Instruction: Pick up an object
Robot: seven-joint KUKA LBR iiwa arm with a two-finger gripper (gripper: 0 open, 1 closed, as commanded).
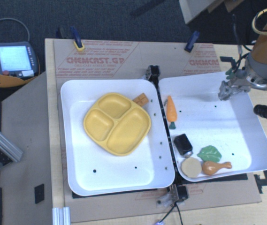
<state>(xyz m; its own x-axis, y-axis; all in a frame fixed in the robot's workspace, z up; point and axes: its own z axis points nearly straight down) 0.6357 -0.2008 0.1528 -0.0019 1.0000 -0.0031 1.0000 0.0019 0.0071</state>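
Two white bins side by side on cardboard-covered bench, dark carpet beyond. Left bin holds yellow divided plate. Right bin: carrot at 9 o'clock; black block, leaf, drumstick near 6. Gripper hangs at 1 o'clock, nothing visibly held, finger spread unclear.

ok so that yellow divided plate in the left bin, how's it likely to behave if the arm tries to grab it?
The yellow divided plate looks like rigid moulded plastic, so probably stiff and light. It is wide and lies flat, so the end effector would likely need its raised rim. Its glossy surface may slip. One edge overlaps a small brown block, so it might rock.
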